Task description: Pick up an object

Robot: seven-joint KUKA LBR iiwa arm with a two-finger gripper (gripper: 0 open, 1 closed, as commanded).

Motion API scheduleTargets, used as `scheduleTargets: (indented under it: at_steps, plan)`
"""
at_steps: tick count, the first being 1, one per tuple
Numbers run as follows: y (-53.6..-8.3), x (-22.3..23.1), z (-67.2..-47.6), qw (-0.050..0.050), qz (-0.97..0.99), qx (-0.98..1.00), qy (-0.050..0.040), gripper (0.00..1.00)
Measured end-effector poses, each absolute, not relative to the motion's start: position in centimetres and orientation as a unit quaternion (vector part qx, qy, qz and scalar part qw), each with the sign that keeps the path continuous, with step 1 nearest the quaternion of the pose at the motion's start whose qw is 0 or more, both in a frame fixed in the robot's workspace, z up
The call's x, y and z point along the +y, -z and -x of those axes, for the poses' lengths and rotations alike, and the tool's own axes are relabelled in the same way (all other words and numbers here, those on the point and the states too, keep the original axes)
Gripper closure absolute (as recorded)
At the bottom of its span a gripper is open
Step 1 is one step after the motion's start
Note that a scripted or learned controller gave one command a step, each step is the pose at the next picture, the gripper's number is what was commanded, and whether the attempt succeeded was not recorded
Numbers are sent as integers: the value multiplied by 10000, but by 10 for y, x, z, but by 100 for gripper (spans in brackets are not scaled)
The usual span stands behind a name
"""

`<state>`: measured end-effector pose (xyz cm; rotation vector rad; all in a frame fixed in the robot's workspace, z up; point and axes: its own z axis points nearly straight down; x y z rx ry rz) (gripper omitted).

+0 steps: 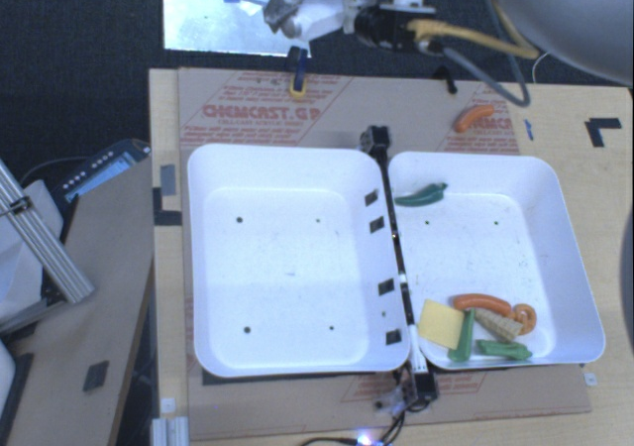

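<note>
While the gripper [287, 13], grip unreadable, above the bench: yellow cheese wedge [441, 323] among toy vegetables, right bin [565, 226].

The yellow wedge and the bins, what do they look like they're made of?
The yellow wedge looks like moulded plastic toy cheese: flat, even colour, clean edges. The right bin and left bin look like thin formed white plastic, with rounded corners and a smooth, slightly glossy surface.

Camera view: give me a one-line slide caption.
Gripper raised beyond the two white bins; toy foods cluster in the right bin's near corner, a green pepper at its far edge.
</note>
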<state>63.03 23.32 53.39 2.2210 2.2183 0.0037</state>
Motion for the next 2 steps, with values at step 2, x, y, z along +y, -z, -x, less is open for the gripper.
scheduleTargets:
  at_steps: [2]
  plan:
    - [-518, 233, -637, 24, -7073, 7069, -34, 100]
